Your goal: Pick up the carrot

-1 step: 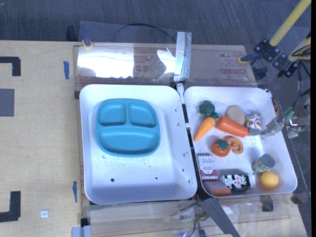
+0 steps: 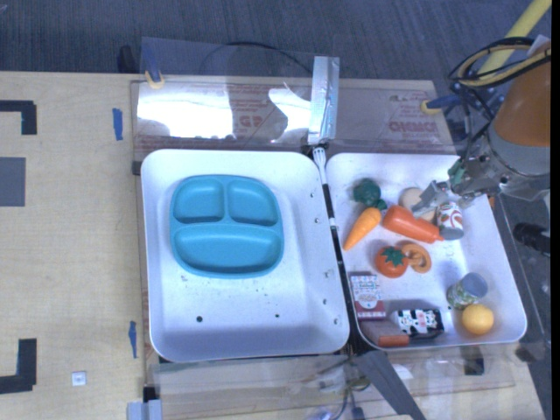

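Carrot [image 2: 362,226] in the right bin [image 2: 507,269], upper left part, near the centre divider. Long axis slanted: thick end with green top [image 2: 367,191] toward upper right, thin tip toward lower left. Gripper [image 2: 440,201] at the upper right of the same bin, over a second orange vegetable [image 2: 411,225]; jaw state impossible to tell. Blue tray [image 2: 227,224] in the left bin [image 2: 175,322].
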Controlling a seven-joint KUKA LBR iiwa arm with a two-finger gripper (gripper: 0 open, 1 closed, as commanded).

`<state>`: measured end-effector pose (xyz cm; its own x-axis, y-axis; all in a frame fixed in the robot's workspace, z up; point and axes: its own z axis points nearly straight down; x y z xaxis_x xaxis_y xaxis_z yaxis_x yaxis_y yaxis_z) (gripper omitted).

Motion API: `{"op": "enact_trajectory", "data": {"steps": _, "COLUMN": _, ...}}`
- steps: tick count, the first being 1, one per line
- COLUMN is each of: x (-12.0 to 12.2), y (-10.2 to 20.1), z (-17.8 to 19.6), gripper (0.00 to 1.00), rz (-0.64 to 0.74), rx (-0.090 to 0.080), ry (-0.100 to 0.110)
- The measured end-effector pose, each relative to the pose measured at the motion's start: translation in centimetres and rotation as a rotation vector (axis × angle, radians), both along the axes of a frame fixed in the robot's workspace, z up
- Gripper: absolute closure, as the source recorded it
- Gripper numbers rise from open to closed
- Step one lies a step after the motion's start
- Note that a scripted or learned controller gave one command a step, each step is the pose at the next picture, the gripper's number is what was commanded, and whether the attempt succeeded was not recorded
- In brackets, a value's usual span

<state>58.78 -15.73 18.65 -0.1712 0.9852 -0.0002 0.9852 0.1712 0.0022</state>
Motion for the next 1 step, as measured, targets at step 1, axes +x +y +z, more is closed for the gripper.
{"op": "enact_trajectory", "data": {"steps": 1, "x": 2.97, "y": 7.14, "z": -0.19, "gripper": 0.00, "rz": 0.030, "rx": 0.001, "ry": -0.001}}
